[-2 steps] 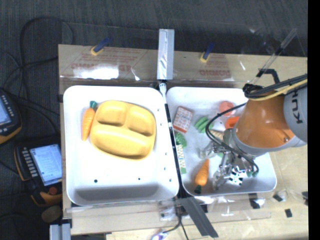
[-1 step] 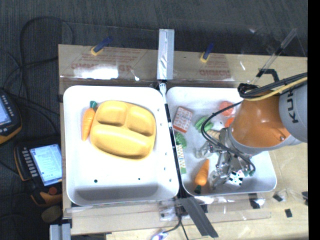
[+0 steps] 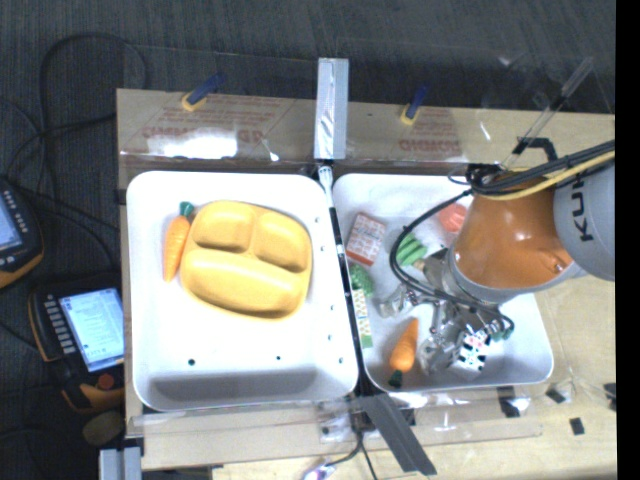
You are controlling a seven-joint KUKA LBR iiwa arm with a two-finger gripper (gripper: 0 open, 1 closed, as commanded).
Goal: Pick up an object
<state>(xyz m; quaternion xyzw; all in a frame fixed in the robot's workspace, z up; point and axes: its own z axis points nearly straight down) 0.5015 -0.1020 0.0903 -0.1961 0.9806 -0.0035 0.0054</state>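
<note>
Hovering in the right bin, the tool, grip state unclear, nears a carrot.

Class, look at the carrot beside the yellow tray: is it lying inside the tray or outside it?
Outside. The carrot lies on the left bin's white floor, along the yellow tray's left edge, with no part in a compartment.

My right bin holds a small orange carrot lying tilted near its front wall, a red-and-white packet at its back left, green pieces beside, and a dice-like white cube.
</note>
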